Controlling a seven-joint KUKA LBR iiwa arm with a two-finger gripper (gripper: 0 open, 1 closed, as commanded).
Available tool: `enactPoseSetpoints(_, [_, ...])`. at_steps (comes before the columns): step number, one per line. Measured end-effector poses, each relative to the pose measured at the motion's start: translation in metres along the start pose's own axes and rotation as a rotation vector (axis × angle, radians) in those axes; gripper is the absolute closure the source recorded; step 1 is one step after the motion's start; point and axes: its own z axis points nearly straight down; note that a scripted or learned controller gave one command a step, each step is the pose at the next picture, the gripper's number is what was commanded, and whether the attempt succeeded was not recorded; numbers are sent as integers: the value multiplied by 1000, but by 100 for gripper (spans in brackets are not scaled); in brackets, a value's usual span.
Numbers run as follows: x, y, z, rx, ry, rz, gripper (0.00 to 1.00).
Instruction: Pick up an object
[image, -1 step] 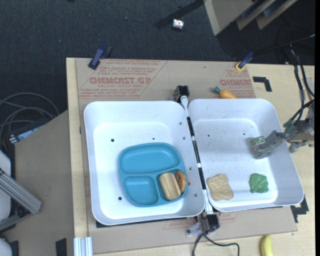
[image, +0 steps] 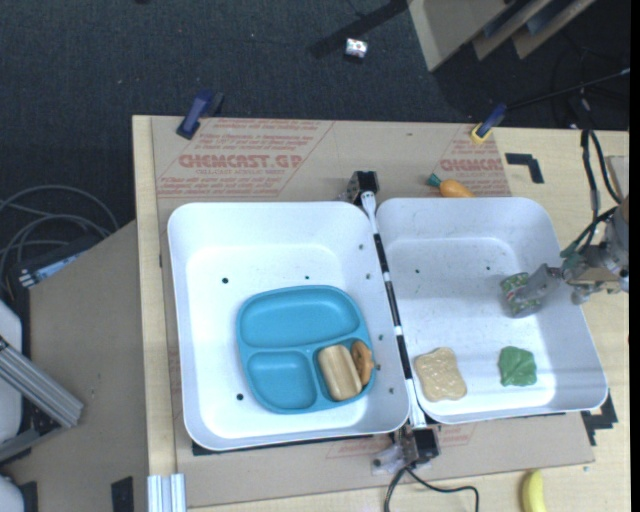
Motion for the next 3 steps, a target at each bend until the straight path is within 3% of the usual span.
enactPoseSetpoints(1, [4, 31, 93, -1, 6, -5, 0])
enactPoseSetpoints(2, [1, 31, 83, -3, 1, -3, 100])
enactPoseSetpoints(3, [34, 70, 33, -4, -1, -2, 100])
